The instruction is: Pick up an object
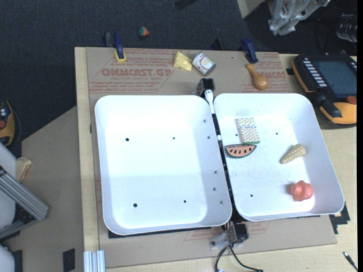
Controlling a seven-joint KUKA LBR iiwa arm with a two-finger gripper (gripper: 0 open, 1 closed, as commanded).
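Plastic toys lie in the right bin (317,123), both bins smooth white and rounded at the corners: we see a checked packet (247,130), a watermelon slice (240,150), a ridged corn cob (292,153) and a lumpy red strawberry (301,190). The left bin (113,169) sits on a printed cardboard sheet (136,71) over dark carpet. The gripper (289,13) hangs at top right; we cannot tell its opening.

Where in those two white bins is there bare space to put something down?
The left bin has bare floor from wall to wall. In the right bin, the watermelon slice, patterned box, corn cone and pink toy crowd the middle; its near-left corner is free.
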